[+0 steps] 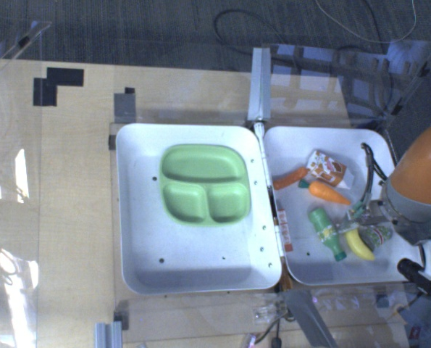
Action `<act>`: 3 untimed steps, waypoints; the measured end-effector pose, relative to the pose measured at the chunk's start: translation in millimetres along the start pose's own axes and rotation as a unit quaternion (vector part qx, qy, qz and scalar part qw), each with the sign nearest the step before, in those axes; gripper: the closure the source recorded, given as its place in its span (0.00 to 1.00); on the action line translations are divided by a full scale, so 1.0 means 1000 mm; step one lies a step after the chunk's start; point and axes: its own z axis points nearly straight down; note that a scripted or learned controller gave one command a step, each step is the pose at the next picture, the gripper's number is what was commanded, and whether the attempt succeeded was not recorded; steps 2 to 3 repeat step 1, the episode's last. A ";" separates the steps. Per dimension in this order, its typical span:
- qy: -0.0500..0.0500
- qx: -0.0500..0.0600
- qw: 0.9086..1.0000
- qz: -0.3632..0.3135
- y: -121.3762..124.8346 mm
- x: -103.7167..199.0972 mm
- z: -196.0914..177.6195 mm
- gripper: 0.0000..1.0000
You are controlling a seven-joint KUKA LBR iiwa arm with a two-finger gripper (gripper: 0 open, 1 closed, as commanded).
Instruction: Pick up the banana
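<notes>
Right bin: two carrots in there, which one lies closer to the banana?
The shorter, brighter orange carrot, lying just above the green bottle and banana. The other carrot sits farther left, by the bins' divider.

The grey arm with its orange band (pixel 424 167) comes in from the right, wrist bent downward. Below and left of the band, the hand (pixel 363 227) sits low, its metal parts blurred.
</notes>
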 end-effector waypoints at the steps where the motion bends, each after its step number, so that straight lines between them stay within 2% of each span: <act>1: 0.003 0.007 0.999 -0.047 0.055 0.097 -0.084 1.00; 3: 0.003 0.007 0.999 -0.047 0.055 0.097 -0.084 1.00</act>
